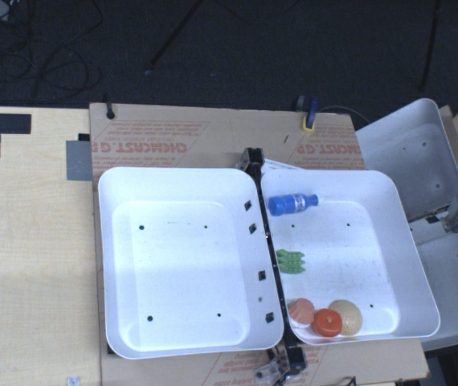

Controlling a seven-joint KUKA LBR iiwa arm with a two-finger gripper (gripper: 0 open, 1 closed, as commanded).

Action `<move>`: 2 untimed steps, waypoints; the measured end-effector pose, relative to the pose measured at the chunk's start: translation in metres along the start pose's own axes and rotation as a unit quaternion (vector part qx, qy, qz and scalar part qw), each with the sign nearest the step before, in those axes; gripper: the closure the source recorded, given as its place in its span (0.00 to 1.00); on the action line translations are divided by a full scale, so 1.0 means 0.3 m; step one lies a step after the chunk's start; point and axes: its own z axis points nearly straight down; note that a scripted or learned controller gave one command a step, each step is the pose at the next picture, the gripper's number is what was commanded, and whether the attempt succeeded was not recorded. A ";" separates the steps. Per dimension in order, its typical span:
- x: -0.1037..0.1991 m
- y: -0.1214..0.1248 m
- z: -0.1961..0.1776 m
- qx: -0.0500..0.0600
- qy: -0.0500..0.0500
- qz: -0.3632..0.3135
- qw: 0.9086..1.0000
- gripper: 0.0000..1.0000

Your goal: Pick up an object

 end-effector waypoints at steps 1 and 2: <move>0.051 -0.002 0.106 0.004 0.002 0.000 1.000 1.00; 0.000 0.017 0.044 0.002 0.000 0.001 1.000 1.00</move>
